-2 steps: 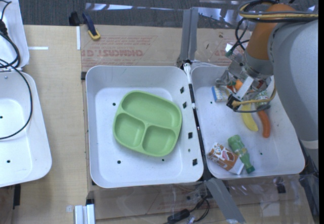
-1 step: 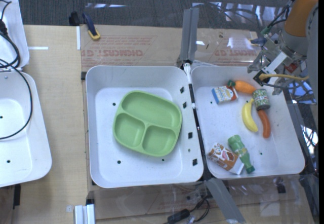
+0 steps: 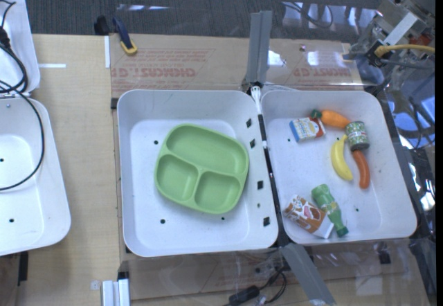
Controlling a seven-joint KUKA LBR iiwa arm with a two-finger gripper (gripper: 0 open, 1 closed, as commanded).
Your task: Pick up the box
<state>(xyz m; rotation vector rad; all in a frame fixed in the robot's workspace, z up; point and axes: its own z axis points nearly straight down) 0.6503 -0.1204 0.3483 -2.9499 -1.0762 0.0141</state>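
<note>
Two boxes lie in the right bin [image 3: 387, 221]. A small blue and white box [image 3: 305, 129] is near the bin's back, beside an orange carrot [image 3: 335, 118]. A brown and orange carton [image 3: 307, 217] lies flat at the front, touching a green bottle [image 3: 329, 208]. My gripper [image 3: 377, 38] hangs at the upper right, above and behind the right bin's back edge and well away from both boxes. Cables and the wrist body crowd around it.
The left bin [image 3: 138, 221] holds a green divided plate [image 3: 201, 168]. In the right bin there are also a green can [image 3: 356, 134], a yellow banana [image 3: 340, 159] and an orange sausage-shaped toy [image 3: 362, 167]. A grey divider post [image 3: 259, 48] stands between the bins at the back.
</note>
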